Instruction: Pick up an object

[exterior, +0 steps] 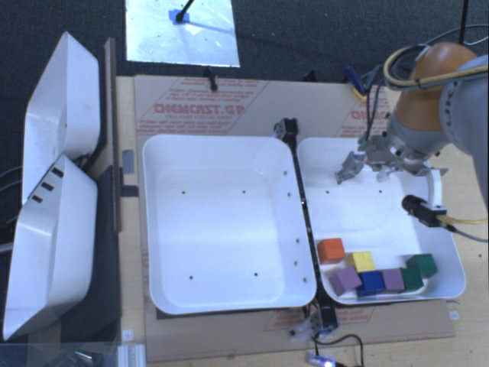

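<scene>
Small coloured wooden blocks point(374, 272) lay bunched in the near corner of the right white plastic bin point(458, 281), touching each other in a short row. The pincer point(365, 164) hung over the bin's far end, well apart from them. I could not tell its state. The orange block point(331, 250) lay nearest.

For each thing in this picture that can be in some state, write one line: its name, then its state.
Gripper: above the far part of the right bin, nothing between its fingers.
Left bin: flat on the bench, upright.
Right bin: flat, holds the blocks at its near edge.
Orange block: lying apart from the gripper.
Yellow block: lying among the others.
Blue block: lying at the near wall.
Green block: lying at the cluster's right end.
</scene>
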Robot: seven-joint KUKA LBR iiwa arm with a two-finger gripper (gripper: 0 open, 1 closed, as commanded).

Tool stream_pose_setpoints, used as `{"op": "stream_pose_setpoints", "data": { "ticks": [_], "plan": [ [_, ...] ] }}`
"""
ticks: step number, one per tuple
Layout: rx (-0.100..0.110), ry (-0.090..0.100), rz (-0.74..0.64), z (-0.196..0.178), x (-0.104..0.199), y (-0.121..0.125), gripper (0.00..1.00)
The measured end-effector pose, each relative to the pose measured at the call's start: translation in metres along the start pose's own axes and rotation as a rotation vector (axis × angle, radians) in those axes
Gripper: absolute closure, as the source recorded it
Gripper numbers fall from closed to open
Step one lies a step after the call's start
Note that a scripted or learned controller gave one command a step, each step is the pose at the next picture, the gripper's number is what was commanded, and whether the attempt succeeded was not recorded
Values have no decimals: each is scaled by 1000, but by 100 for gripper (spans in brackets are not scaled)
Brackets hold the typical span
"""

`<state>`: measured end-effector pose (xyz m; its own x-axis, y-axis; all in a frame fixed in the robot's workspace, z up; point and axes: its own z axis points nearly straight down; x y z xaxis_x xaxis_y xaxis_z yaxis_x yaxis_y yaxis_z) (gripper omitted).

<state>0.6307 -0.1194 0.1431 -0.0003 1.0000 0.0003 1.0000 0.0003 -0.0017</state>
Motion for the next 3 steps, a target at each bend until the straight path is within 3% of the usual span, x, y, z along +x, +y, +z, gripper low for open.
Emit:
{"op": "stream_pose_setpoints", "data": {
  "ticks": [1,2,3],
  "plan": [
    [1,0,0,52,0,-1,0],
    [-4,-1,0,39,0,1,100],
    [-7,-1,-1,-17,2,12,100]
  ]
}}
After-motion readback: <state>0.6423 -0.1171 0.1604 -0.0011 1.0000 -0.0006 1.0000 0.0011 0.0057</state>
